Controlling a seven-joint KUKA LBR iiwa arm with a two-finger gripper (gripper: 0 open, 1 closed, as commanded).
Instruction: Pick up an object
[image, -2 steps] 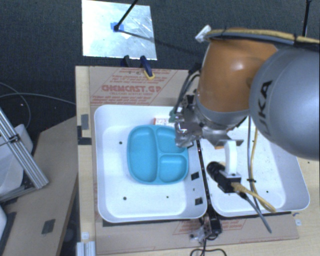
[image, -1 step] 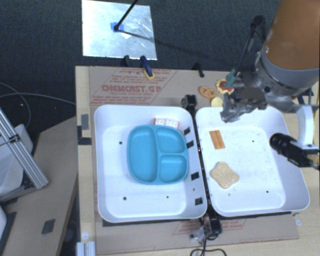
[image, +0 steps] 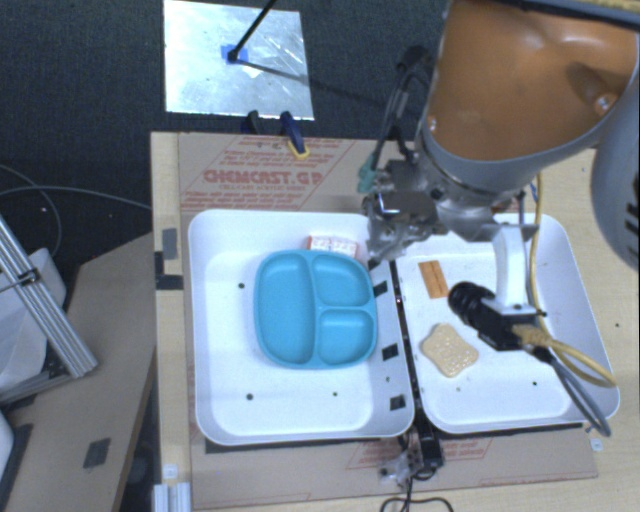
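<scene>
While gripper (image: 385, 245) is hovering at far end of divider between bins, finger state unclear; blue plate (image: 315, 308) is lying left, cracker (image: 448, 350) right; risking hitting rim, missing both.

dark carpet floor (image: 80, 90), shiny metal sheet (image: 238, 60) on it, tan bench (image: 110, 330), aluminium frame rail (image: 40, 310) at left

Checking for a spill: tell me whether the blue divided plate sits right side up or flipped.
Right side up: the blue divided plastic plate in the left white bin shows its three hollow compartments facing upward.
</scene>
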